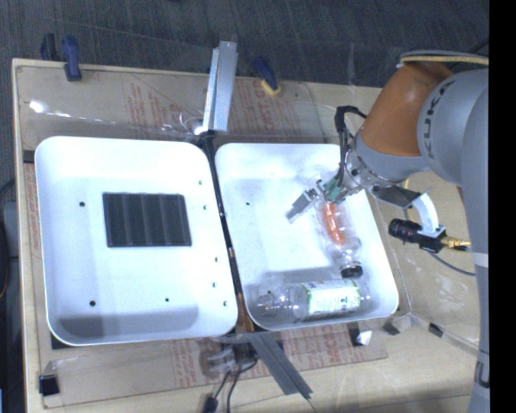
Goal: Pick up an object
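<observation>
the gripper sits low inside the right bin, near its upper right part, with one grey finger jutting out to the left; whether it is released or clenched cannot be told from this angle. just below and to the right of it lies a clear bottle with orange contents, running down toward a dark cap, its upper end close against the gripper, though no grasp on it can be made out. further out, along the bin's near wall, a second clear bottle with a white label lies on its side. the arm comes in from the right, its orange band above the wrist. the left bin holds a dark ribbed tray. as a judgement, the task is at the reaching or closing stage: the gripper is down at the orange bottle, but nothing is visibly lifted, so the securing and raising are left to do.
</observation>
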